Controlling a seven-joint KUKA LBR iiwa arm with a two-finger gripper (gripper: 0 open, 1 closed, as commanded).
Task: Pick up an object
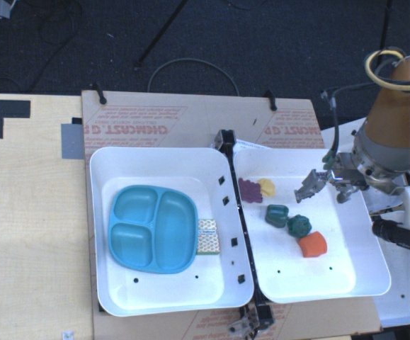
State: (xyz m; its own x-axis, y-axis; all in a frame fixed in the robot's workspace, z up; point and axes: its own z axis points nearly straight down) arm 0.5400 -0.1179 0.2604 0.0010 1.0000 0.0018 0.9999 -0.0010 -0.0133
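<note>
While the fingers (327, 186) hang spread apart with nothing between them, the nearest pickable thing, a green block (277, 215), lies just down-left of them, a yellow piece (266, 187) further left.

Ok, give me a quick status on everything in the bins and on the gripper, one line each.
gripper: over the right bin, open, holding nothing.
orange block: lying in the right bin, not gripped.
dark green pieces: two, side by side, on the bin floor.
purple piece: lying by the divider.
yellow piece: beside the purple one.
blue divided plate: flat in the left bin.
patterned sponge: against the plate's right edge.
</note>
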